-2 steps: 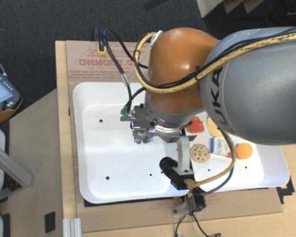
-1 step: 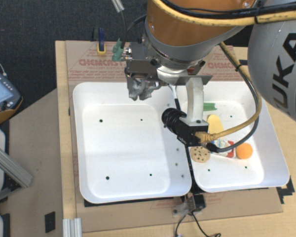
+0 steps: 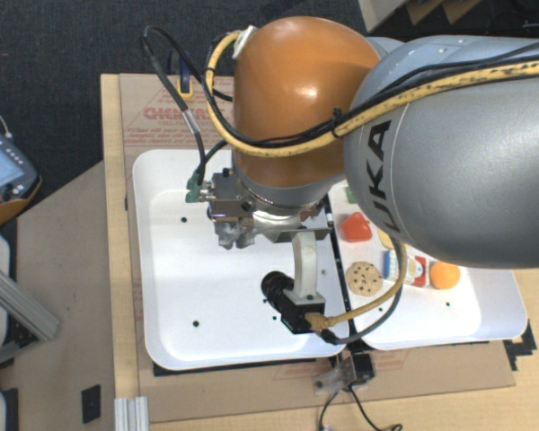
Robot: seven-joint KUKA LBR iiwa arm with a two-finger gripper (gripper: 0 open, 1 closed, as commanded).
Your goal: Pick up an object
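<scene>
We find the gripper (image 3: 235, 236) over the left bin (image 3: 171, 268).
Released or clenched, we cannot tell. At its three o'clock, in the right bin (image 3: 485, 317), lie a red piece (image 3: 357, 229), a cookie (image 3: 365, 278) and an orange ball (image 3: 445, 277).

Two white bins (image 3: 166, 268) (image 3: 485, 317), one speckled cookie (image 3: 364, 278), one red piece (image 3: 357, 229), one orange ball (image 3: 445, 277)
</scene>
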